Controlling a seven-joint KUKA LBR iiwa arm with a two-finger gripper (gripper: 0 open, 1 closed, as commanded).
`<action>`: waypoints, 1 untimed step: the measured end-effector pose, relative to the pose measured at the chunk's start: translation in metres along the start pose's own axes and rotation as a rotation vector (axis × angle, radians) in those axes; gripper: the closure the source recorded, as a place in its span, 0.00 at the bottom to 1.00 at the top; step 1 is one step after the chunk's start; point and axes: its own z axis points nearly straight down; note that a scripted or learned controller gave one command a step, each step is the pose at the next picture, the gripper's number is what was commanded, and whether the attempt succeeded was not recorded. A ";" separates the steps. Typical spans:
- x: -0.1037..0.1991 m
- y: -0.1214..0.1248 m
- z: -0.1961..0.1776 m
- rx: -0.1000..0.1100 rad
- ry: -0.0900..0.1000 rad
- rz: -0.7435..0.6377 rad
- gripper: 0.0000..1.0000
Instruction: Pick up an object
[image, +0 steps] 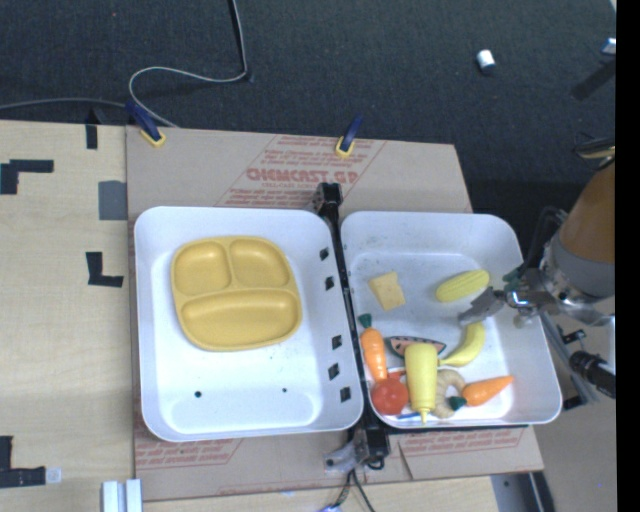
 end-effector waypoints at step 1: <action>0.033 0.046 0.098 -0.007 -0.001 -0.002 0.00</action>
